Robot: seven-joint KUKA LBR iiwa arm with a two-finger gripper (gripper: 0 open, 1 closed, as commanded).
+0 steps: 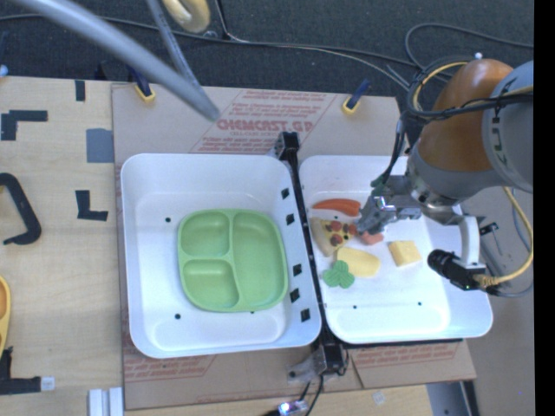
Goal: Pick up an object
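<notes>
Down at the near edge, a black clip (323,360) sits at the seam where the two white bins meet on the cardboard-covered surface (260,120). Left bin (147,232) next: a green divided tray (231,260) lies flat in its middle, three compartments, nothing in them. Over to the right bin (408,315), where the action is. Nearest in the cluster is a small green leafy piece (339,275), touching a pale yellow rounded piece (359,262) just beyond it. To the right of that, slightly apart, a yellow cube-like block (404,253). A touch farther and to the left, a brown-and-yellow toy (329,233) lies by the divider, and beyond it an orange-red carrot-shaped piece (336,205). And here is the pincer (372,225), reaching in from the right, low over the far part of the cluster, with a small reddish bit right beneath its tip. Whether the fingers are apart or together, I cannot tell from this angle. Behind it rises the grey arm (512,146) with its orange band (460,115), cables looping around it.
</notes>
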